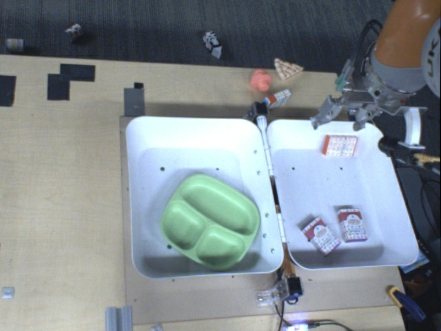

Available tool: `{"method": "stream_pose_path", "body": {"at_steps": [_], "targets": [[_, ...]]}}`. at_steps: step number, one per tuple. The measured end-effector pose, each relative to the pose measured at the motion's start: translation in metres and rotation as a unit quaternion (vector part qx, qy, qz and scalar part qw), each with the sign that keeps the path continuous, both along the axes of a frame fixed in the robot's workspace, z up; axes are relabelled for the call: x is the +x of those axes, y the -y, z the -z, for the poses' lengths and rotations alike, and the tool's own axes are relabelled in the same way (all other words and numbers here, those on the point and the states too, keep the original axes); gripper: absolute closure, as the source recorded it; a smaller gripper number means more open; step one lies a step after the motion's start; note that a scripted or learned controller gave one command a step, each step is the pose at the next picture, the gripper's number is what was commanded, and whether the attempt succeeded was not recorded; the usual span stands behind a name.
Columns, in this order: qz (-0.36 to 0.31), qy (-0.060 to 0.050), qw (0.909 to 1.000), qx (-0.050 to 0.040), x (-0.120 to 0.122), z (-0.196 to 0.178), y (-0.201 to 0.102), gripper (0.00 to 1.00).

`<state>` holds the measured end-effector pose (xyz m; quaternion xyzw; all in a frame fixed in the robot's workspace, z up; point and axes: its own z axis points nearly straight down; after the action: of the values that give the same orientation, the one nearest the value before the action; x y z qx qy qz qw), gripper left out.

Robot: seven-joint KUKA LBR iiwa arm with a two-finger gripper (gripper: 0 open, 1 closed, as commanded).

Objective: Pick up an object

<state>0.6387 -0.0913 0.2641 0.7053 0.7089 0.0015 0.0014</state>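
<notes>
Gripper (pixel 342 119) up at the far edge of the right bin (pixel 393 185), hanging off the grey arm with its orange band (pixel 406 26), and those two fingers are spread wide with nothing between them, so no catch to report. Candidates are all in that right bin: a small red-and-white box (pixel 340 145) lying flat near the far wall, just beside and below the gripper, and two more small red-and-white boxes near the front, one tilted (pixel 321 235) and one squarer to the bin (pixel 351 224), the pair close together, possibly touching at a corner, hard to call from up here. Over in the left bin (pixel 138 185) sits a green divided tray (pixel 210 219), big, smooth, moulded, resting at an angle. My read on handling: the little boxes look like light cardboard or packets, stiff enough to pinch but easy to crush or skid along the slick white floor if a finger lands on top, not beside. Best hold would be across the short sides of the far box, fingers straddling it, since it lies alone with room around it. The front pair crowd each other, so a finger might not find a gap between them. The green tray looks too broad for those fingers except at a rim or a divider ridge, and slippery at that. Closest and cleanest target, I'd say, is that lone box by the far wall.
</notes>
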Motion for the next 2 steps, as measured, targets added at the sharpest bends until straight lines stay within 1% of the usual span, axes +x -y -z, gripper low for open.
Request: {"method": "stream_pose_path", "body": {"at_steps": [1,2], "targets": [[0.001,-0.003,1.0000,0.0001,-0.043,0.143,0.018,0.00],[0.002,0.002,1.0000,-0.0007,-0.085,0.177,0.006,0.00]]}}
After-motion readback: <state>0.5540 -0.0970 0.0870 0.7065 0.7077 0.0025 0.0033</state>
